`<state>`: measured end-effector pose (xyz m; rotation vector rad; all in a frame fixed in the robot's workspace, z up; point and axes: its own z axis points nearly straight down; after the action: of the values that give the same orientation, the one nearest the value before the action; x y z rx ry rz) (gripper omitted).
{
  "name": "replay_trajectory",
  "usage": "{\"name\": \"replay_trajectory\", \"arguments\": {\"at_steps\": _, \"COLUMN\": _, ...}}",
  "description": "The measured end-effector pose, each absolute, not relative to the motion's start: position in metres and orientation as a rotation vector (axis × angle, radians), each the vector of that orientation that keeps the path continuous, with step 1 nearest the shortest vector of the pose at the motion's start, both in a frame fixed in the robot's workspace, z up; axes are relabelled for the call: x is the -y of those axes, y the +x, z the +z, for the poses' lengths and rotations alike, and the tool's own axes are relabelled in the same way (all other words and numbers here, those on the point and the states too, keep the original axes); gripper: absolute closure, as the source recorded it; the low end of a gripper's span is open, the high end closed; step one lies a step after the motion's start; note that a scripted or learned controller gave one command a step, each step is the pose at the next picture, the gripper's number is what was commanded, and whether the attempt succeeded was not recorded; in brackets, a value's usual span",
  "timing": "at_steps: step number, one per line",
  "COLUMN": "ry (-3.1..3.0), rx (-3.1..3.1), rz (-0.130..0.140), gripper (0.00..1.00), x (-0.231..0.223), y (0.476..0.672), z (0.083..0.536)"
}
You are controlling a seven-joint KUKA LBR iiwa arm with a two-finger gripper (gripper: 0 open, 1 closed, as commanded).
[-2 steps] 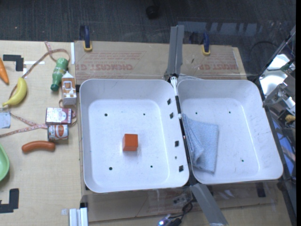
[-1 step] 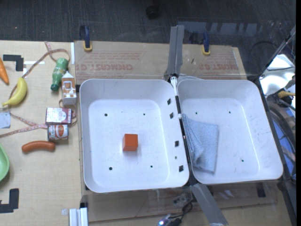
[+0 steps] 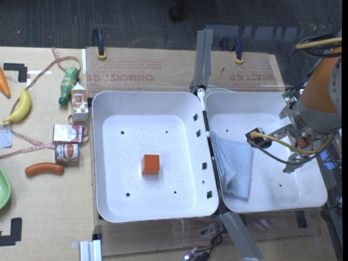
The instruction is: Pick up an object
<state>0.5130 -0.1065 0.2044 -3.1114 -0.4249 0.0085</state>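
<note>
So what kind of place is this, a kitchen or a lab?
Most likely a robot lab test bench: two white bins clamped side by side, a robot arm reaching in, and toy food like a banana alongside.

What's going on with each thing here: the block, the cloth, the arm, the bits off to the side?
Orange block: sitting alone in the left bin, untouched.
Grey cloth: crumpled against the right bin's left wall.
Arm: over the right bin, away from the block.
Banana: lying on the bench.
Green bottle: lying on its side.
Can: on its side.
</note>
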Motion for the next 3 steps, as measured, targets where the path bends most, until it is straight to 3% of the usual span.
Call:
{"name": "replay_trajectory", "arguments": {"at_steps": 1, "ry": -3.116, "rx": 0.395, "rz": 0.008, "gripper": 0.00, "x": 0.163, "y": 0.545, "z": 0.221}}
{"name": "replay_trajectory", "arguments": {"at_steps": 2, "ry": -3.125, "rx": 0.314, "rz": 0.006, "gripper": 0.00, "x": 0.222, "y": 0.534, "z": 0.263}}
{"name": "replay_trajectory", "arguments": {"at_steps": 3, "ry": -3.108, "rx": 0.440, "rz": 0.009, "gripper": 0.00, "x": 0.154, "y": 0.611, "z": 0.142}}
